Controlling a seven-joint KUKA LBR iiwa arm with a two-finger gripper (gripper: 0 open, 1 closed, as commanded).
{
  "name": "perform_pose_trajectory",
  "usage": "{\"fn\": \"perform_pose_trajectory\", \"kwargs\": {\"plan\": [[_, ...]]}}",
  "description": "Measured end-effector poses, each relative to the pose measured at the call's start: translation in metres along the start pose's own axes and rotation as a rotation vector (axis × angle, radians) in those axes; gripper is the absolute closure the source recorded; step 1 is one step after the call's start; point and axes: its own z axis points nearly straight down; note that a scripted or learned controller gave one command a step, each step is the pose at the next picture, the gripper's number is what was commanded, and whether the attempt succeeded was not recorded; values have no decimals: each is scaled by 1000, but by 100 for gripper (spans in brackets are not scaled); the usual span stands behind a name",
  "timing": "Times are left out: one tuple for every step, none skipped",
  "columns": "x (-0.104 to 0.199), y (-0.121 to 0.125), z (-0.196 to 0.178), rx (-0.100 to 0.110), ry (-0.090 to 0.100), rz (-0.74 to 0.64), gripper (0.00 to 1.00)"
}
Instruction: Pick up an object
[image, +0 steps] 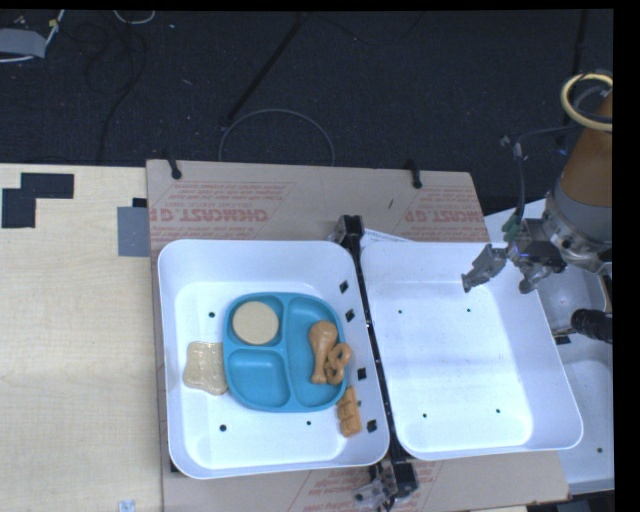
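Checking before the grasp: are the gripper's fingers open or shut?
Open. The gripper, over the right bin's upper right corner, shows two fingers spread apart with nothing between them.

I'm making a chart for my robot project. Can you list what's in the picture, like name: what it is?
left bin: holds a blue tray and toy food
tray: blue, three sections
cookie: round, tan, in the tray's upper-left section
drumstick: in the tray's right section, next to a pretzel
cracker: pale, beside the tray's left edge
right bin: white
pincer: open, above the right bin's top right corner, holding nothing
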Motion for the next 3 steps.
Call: {"fn": "perform_pose_trajectory", "kwargs": {"plan": [[0,2,-7,-12,-2,-2,0],[1,5,57,-7,-1,-2,0],[8,3,120,-6,0,-2,0]]}}
